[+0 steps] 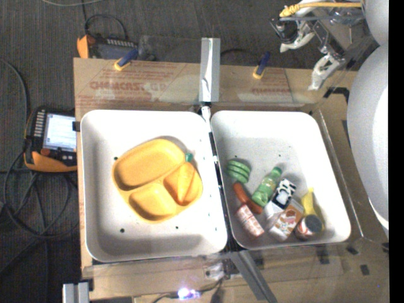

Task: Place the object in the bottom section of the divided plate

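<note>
1. Gripper [308, 55] sits at the top right of the view, above the floor beyond the bench and well apart from both bins; whether the claw is apart or together cannot be told from here, and nothing can be seen in it.
2. The left bin [101, 232] holds a yellow divided plate [142, 166], lying flat near the bin's middle.
3. An orange carrot-like toy [184, 180] with a green tip lies in the plate's right-hand section, the green end toward the bin's far wall. The big section at the upper left and the smaller one nearest the camera show bare yellow.
4. The right bin [278, 131] has a cluster of small things in its near half: a green striped piece [238, 168], a green bottle [267, 186], a black-and-white carton [285, 192], a banana [307, 202] and a can [308, 226], all close together or touching.
</note>
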